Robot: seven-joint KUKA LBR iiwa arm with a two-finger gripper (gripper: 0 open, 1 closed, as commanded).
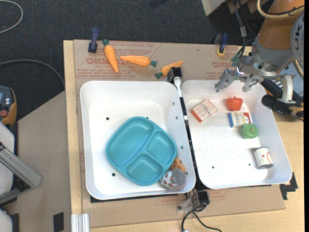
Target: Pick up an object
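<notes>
My gripper (pixel 236 80) hangs open above the far edge of the right bin (pixel 227 175), with nothing between its fingers. Just below it in that bin lies a red tomato-like toy (pixel 234 103). To the left of that toy sits a small red-and-white box (pixel 204 110). A blue-and-white carton (pixel 239 118), a green round toy (pixel 249 131) and a white can with a red label (pixel 262 157) lie further toward the right bin's near right side.
The left bin (pixel 96 105) holds a teal divided plate (pixel 141 150) and a small grey and orange object (pixel 175 175) at its near right corner. Three toy carrots (pixel 111 58) (pixel 136 60) (pixel 170 68) lie on the cardboard behind the bins. A black brush-like tool (pixel 177 81) lies along the divide.
</notes>
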